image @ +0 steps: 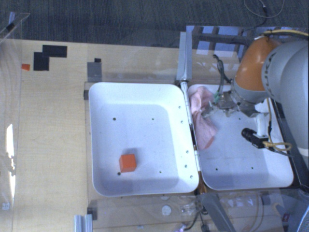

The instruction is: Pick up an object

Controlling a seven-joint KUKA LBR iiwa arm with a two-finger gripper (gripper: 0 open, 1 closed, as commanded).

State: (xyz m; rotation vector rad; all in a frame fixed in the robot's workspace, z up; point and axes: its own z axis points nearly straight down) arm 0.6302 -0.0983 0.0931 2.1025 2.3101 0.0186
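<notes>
My claw (216,105) sits at the pink cloth (203,119) in the right bin (251,175); grip state unclear. Next: close, lift.

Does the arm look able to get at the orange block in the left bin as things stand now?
Probably yes. The orange block lies alone on the open floor of the left bin, nothing over or beside it. The gripper is over the right bin near the pink cloth, so it must cross the divide.
</notes>
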